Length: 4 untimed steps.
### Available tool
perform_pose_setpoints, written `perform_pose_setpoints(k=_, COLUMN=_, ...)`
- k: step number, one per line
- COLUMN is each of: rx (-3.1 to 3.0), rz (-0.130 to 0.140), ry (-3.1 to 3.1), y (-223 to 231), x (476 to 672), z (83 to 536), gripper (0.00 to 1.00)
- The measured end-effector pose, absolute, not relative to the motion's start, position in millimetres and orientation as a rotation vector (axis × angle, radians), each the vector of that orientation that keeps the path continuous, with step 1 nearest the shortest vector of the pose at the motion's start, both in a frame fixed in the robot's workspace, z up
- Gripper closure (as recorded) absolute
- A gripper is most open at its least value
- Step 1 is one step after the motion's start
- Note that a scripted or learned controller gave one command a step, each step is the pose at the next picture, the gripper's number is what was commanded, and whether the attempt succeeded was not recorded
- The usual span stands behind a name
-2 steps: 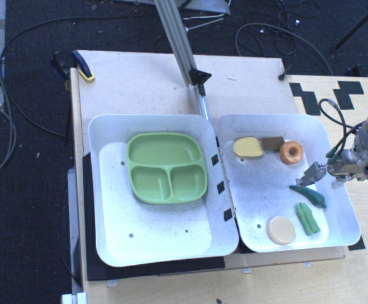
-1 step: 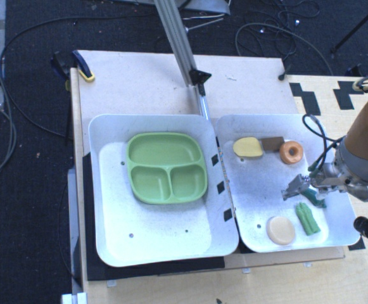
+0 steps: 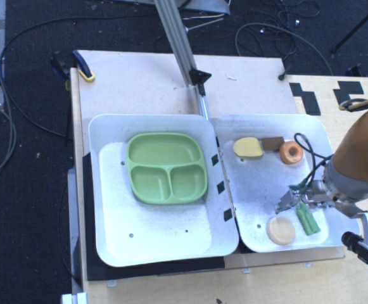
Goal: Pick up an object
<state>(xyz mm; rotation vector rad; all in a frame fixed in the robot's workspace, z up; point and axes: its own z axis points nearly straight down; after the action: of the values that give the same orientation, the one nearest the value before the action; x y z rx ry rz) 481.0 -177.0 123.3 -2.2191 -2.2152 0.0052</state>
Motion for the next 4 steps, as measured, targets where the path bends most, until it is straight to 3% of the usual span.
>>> perform_pose_setpoints(k=1, rx=-2.238, rz=-0.012, ry=-2.235, y=-180, x=487.4, z=101, gripper=0.00)
perform_pose_setpoints(k=2, rx=-2.249, rz=-0.014, ry=-2.243, y=-182, x=489.3, z=113, gripper=1.00)
perform_pose_setpoints(k=4, rx=-2.224, rz=-0.003, ry=-2.228, y=-192, x=483.1, z=226, gripper=1.00)
